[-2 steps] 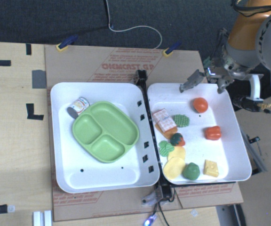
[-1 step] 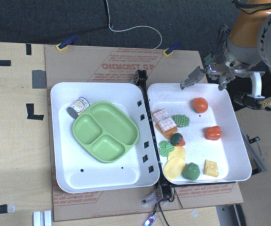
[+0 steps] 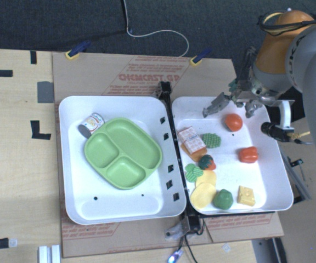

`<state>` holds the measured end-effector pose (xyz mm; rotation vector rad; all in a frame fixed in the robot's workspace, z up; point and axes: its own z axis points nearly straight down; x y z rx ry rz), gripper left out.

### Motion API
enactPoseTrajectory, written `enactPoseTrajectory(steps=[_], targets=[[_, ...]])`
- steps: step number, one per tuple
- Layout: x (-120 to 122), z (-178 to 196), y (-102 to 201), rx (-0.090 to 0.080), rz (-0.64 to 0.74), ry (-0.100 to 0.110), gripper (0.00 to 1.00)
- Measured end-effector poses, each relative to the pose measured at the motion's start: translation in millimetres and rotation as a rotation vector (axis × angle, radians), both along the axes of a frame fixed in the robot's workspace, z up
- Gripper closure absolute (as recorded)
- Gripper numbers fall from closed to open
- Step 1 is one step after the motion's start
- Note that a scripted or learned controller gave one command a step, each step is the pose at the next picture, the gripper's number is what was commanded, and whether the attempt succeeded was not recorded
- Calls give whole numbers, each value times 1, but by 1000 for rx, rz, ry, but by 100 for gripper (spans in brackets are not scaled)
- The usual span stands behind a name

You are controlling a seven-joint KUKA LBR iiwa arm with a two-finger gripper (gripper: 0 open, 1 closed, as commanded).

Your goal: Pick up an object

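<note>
On the bench (image 3: 15, 163), the left bin (image 3: 70, 111) carries a green divided plate (image 3: 123, 153), with a small can (image 3: 91, 124) lying on its side against the plate's upper left rim. Neither seems the likeliest target, since the arm is working over the other bin.

The right bin (image 3: 267, 193) holds a loose heap of toy food: a wrapped, boxy snack (image 3: 191, 141), a green leafy piece (image 3: 212, 141), a strawberry-like piece (image 3: 206, 162), yellow pieces (image 3: 203, 190), a round green piece (image 3: 222, 199) and a cheese wedge (image 3: 246, 195). Set apart from these lie a round orange-red tomato (image 3: 233, 123) and a red one (image 3: 248, 155).

The gripper (image 3: 233, 107) hangs over the bin's upper part, its fingers (image 3: 214, 106) spread wide with nothing between them, and the orange-red tomato lies just below that gap, so we take it to be the thing to pick. We judge it light, hard and smooth: a ball that could roll or squirt out of a pinch. The fingers should close across its widest middle, squarely centred.

Whether the fingers are above the tomato or already level with it, we cannot tell from this slanted view. The right finger is partly lost against the gripper body, and the pieces in the heap overlap, so their edges are hard to separate.
</note>
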<state>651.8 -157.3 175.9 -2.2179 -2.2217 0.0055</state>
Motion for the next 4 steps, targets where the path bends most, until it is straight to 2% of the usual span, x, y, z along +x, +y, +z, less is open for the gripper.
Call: enactPoseTrajectory(steps=[1, 2, 3, 4], targets=[[8, -58, 1, -3, 2, -5, 0], [14, -62, -2, -11, 0, -25, 0], [15, -51, -3, -16, 1, -29, 100], [17, 10, 4, 1, 0, -6, 100]])
